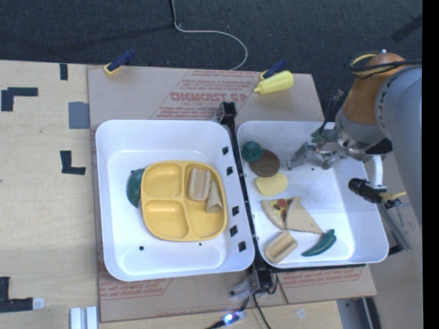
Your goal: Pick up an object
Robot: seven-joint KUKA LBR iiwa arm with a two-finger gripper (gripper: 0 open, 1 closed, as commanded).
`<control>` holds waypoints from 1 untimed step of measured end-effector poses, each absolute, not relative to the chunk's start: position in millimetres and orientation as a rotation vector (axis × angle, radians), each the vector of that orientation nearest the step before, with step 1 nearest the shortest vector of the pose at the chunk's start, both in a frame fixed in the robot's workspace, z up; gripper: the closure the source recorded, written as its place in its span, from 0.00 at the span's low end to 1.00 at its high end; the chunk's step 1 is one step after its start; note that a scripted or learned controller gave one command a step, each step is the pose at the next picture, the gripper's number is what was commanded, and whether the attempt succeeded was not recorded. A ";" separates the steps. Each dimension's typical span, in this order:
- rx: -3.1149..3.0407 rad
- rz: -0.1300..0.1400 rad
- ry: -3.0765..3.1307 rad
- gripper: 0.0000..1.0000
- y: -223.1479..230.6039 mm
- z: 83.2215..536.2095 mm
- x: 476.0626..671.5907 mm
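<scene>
Nearest us, along the front of the right bin [363,252], we see a tan bread piece [280,245] beside a green pepper [319,243], both close to the front wall. Just behind them lies a pizza slice [291,214], then a pale yellow disc [271,184], a brown round cookie [265,163] and a teal piece [251,149] against the divider. Open white floor remains along that bin's right half. The gripper [302,157] hangs low over the bin's back, fingers slightly spread, pinching nothing. In the left bin [116,245] a yellow divided tray [180,201] carries two tan pieces [204,187]. Farther back, cardboard [185,91] covers the wooden bench [41,184], with a yellow clamp [276,82], then dark carpet [82,12].
</scene>
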State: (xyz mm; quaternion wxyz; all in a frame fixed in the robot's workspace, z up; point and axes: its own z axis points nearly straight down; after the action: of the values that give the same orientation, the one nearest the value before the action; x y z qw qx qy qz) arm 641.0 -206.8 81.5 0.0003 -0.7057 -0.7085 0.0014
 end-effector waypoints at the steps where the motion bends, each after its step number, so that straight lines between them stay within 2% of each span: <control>1: -2.218 0.002 -2.229 1.00 -206.7 95.7 642.6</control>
State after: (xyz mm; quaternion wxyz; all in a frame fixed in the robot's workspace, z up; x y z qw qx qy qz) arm 642.6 -206.7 95.7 -0.0013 -0.7054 -0.7088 0.0005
